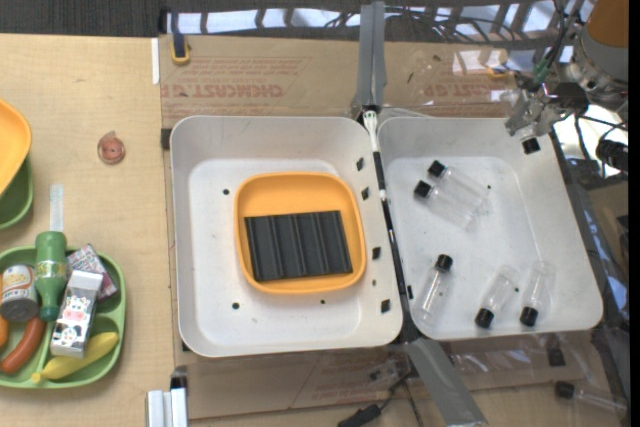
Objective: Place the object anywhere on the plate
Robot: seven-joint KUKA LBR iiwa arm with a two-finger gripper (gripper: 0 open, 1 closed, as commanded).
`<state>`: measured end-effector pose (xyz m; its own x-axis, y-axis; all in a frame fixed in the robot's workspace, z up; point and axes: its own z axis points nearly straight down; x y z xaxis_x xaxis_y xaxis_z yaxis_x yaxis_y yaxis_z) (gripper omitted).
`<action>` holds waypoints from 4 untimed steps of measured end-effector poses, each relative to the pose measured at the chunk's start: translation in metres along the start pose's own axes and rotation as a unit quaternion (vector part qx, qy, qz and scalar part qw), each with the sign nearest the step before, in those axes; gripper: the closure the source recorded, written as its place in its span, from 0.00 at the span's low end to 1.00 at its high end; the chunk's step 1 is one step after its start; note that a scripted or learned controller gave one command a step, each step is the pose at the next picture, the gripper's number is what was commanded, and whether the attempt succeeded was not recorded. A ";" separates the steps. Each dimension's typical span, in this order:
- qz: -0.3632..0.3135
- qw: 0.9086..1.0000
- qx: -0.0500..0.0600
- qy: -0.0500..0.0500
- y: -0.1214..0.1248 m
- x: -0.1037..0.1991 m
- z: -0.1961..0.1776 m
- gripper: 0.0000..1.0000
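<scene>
An orange-yellow plate [296, 191] lies in the middle of the left bin [200, 245]. A dark grey ridged slab [300, 246] lies flat on the plate and covers most of its floor. Several clear vials with black caps lie in the right bin [560, 215]: a pair [452, 189] near its centre, one [433, 283] at the front left, and two [514, 296] at the front right. My gripper [530, 123] hangs over the right bin's back right corner, above the rim and apart from every vial. Nothing shows in its grasp.
A green tray [105, 345] of toy food and a bottle sits on the wooden bench at far left, with a yellow bowl [10, 150] behind it and a small pink piece [112, 148] nearby. Cardboard [260, 80] lies behind the bins. Cables and metal framing crowd the right side.
</scene>
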<state>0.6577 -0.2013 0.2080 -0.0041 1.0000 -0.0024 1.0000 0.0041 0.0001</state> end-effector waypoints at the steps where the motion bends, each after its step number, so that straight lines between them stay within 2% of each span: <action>1: -0.072 0.997 -0.001 0.000 0.001 -0.022 -0.043 1.00; 2: -0.196 0.981 -0.001 0.000 0.002 -0.021 -0.039 1.00; 3: -0.311 0.950 -0.002 -0.001 0.002 -0.021 -0.072 1.00; 4: -0.404 0.915 -0.001 0.000 0.002 -0.003 0.017 1.00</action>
<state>0.6594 -0.2039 0.1914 -0.7417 0.6707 -0.0022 0.6707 0.7417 0.0013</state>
